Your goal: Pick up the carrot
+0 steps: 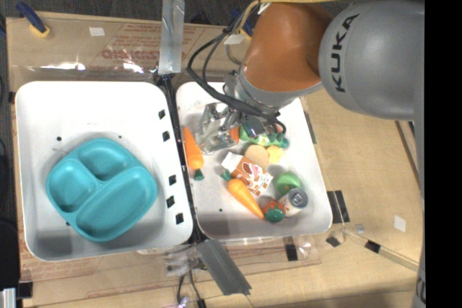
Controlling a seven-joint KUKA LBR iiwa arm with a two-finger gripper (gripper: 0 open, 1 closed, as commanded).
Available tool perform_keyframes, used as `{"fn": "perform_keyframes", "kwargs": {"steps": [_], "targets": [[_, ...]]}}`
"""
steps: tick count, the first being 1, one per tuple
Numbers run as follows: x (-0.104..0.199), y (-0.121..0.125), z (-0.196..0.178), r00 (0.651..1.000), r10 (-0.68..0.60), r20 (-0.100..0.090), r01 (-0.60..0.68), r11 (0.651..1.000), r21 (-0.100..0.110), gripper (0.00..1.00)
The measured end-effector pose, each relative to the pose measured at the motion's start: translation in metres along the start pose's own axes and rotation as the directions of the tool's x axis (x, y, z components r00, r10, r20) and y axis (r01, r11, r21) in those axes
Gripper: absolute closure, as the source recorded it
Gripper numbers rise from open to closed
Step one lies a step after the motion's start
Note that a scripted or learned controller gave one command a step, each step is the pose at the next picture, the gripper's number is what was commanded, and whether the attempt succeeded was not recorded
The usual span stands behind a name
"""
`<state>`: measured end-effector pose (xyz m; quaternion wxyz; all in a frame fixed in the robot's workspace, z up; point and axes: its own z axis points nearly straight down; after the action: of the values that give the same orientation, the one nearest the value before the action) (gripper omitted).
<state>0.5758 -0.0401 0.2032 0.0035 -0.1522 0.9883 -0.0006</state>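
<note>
Two orange carrots lie in the right bin (pixel 310 223). One carrot (pixel 192 148) lies lengthwise along the bin's left wall, its green end toward the front. The other carrot (pixel 245 197) lies slantwise near the front, below a small carton. My gripper (pixel 214 128) hangs under the orange band of the arm, over the upper middle of the right bin. It is just right of the wall-side carrot's upper end. From this slant I see nothing between its jaws, and the wrist hides much of it.
A white and orange carton (pixel 250 174), a pale egg-shaped item (pixel 256 154), green leafy toys (pixel 265 133), a green ball (pixel 287 181), a small can (pixel 297 199) and a red item (pixel 273 212) crowd the right bin. A teal divided plate (pixel 101 187) sits in the left bin (pixel 43 104).
</note>
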Motion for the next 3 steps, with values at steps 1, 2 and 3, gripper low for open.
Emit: {"fn": "perform_keyframes", "kwargs": {"steps": [1,2,3], "targets": [[-0.069,-0.026,0.012,0.997,-0.075,-0.005,0.075,0.997,-0.002,1.00],[-0.059,-0.085,0.018,1.000,0.016,-0.003,-0.016,1.000,0.001,1.00],[-0.074,-0.012,0.011,0.983,-0.185,-0.005,0.185,0.983,-0.004,1.00]]}}
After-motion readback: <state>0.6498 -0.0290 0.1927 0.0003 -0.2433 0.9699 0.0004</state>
